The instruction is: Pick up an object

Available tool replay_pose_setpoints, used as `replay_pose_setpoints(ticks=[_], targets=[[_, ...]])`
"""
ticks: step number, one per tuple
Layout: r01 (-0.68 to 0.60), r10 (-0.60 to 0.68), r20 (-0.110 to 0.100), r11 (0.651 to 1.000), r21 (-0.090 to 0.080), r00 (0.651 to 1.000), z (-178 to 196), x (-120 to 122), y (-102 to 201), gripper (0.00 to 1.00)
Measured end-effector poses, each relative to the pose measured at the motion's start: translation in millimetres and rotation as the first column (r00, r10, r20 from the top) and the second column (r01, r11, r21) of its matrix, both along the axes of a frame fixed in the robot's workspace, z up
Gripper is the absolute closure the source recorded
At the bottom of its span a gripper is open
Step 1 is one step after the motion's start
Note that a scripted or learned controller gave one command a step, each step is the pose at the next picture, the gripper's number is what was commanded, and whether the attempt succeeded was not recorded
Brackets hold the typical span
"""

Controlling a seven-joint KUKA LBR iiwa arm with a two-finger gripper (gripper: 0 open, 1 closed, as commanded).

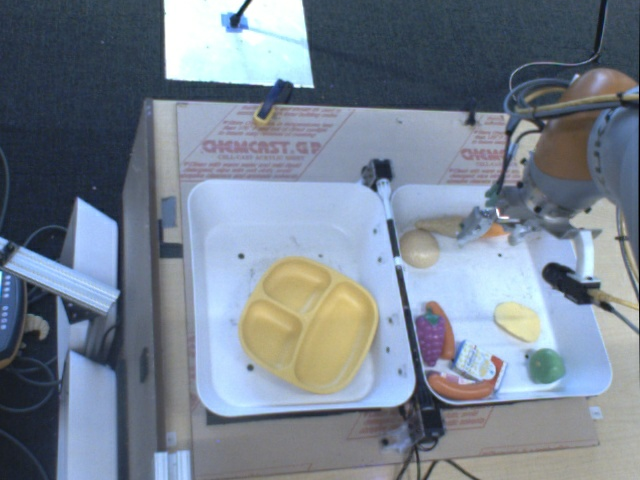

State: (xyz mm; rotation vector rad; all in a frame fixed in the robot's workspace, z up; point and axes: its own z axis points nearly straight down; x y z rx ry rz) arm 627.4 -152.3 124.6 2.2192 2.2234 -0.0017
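**Hand low at the far wall of the right bin**

I see a small orange piece (493, 232) right at the hand (487, 225), beside the tan egg-shaped toy (419, 249). Whether the fingers grip it, I cannot tell. The yellow divided plate (308, 323) sits left of that egg, in the left bin (215, 268).

Yellow divided plate (309, 323): smooth glossy plastic. White bins (215, 268): matt plastic. Tabletop (330, 138): printed paper-covered sheet. Floor (80, 58): dark rough carpet.
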Motion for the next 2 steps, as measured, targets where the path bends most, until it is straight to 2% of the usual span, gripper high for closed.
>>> replay_pose_setpoints(ticks=[1,2], targets=[[0.0,0.0,0.003,1.0,-0.001,1.0,-19.2,30.7,-42.7,0.0],[-0.002,0.002,0.003,1.0,0.0,1.0,-39.7,22.7,8.2,0.0]])
